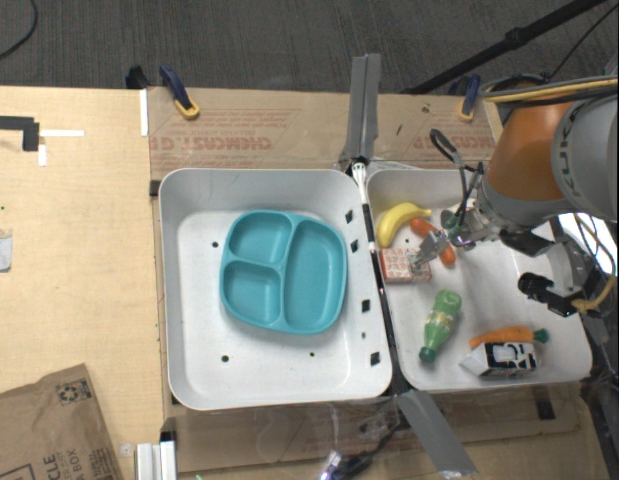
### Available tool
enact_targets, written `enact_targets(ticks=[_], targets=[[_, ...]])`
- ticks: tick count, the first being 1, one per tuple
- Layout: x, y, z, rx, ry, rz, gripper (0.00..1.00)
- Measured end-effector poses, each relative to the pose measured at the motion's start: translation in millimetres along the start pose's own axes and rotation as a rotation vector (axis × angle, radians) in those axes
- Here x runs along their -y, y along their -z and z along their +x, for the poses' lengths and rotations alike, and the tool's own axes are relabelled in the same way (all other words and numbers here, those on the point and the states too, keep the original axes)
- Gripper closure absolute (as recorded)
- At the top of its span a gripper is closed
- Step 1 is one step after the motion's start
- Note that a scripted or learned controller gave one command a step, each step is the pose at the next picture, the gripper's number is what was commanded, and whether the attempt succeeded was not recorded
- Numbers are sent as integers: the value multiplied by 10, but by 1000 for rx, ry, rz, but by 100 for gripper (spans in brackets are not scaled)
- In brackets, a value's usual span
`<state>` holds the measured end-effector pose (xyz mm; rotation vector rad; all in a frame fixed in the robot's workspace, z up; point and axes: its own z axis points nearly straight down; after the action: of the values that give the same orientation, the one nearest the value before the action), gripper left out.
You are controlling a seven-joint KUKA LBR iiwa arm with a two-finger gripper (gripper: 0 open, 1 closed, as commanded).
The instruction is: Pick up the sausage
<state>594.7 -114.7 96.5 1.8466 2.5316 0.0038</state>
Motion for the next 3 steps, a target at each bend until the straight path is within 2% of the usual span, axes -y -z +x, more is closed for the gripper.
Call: enact_targets(ticks=[1,2,3], targets=[[-14,117,-20,2,-5,-7,100],[3,1455,393,-4,91,6,100],[5,1454,392,-4,91,7,0]])
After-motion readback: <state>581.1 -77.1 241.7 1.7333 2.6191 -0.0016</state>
